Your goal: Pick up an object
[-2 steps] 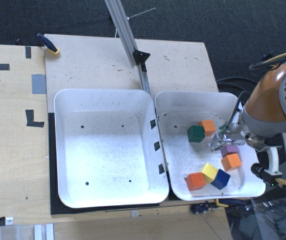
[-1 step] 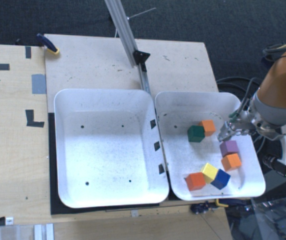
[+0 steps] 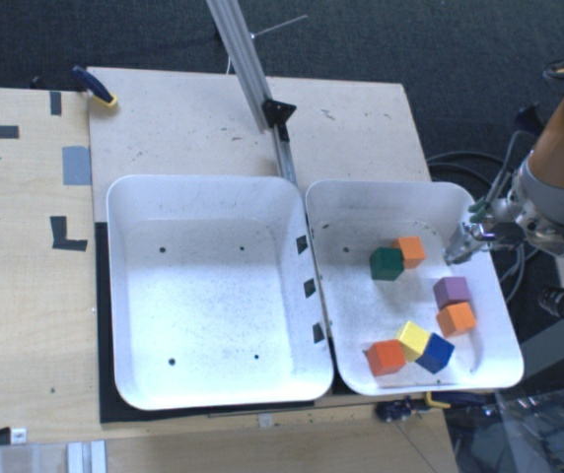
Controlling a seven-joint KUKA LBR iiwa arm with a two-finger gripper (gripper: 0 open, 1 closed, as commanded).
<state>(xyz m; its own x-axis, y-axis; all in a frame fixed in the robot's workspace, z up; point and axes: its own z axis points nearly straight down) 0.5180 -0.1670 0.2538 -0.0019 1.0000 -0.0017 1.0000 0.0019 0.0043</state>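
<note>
The right bin [image 3: 361,200] holds several small cubes. A green cube [image 3: 387,263] touches an orange cube [image 3: 411,251] near the middle. Further forward lie a purple cube [image 3: 451,290] and an orange cube [image 3: 457,317] just in front of it. At the front sit a red-orange cube [image 3: 386,357], a yellow cube [image 3: 413,339] and a blue cube [image 3: 435,353], close together. My gripper [image 3: 462,242] hangs over the bin's right side, to the right of the orange cube and above the purple one. Nothing shows between its fingers.
The left bin [image 3: 124,264] lies beside the right one on the bench. A slanted metal rail [image 3: 246,52] runs down to the gap between the bins. Cables [image 3: 459,161] lie off the bench to the right. A blue and yellow tool [image 3: 95,87] rests at the back left.
</note>
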